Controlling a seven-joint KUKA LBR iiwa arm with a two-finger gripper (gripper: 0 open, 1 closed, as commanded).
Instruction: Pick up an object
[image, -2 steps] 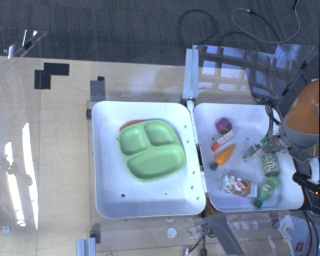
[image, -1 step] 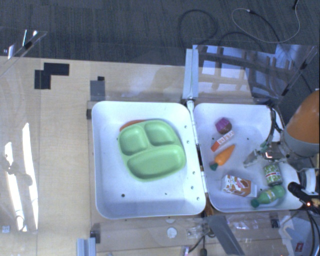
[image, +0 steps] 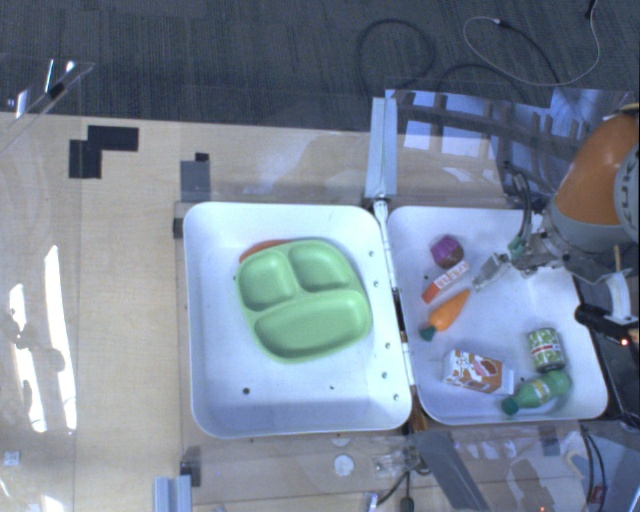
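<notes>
Two white bins side by side on wood bench. Left bin (image: 215, 400): green 3-compartment plate (image: 303, 298) lying flat, slightly rotated, w/ sliver of sth orange-red (image: 262, 245) poking out under its far edge; can't ID it.

Right bin (image: 590, 400): purple object (image: 446, 249) near far-left area; just below it a narrow red/white tube-like item (image: 445, 281); next to that a toy carrot (image: 448, 312), green end toward bin's left wall. Nearer the front: red/white carton or pouch (image: 476, 372) lying flat, small green-label can (image: 545, 348) upright, green bottle (image: 538, 392) on its side near front-right corner, just beside the can.

Arm enters from right, orange band visible at upper right. Gripper (image: 492, 270) low over right bin, pointing left, tip just right of the tube-like item and above the carrot. Jaws: nothing seen between them; released vs clenched can't tell, too small/blurred. All objects rest on bin floor, apart from gripper.
</notes>
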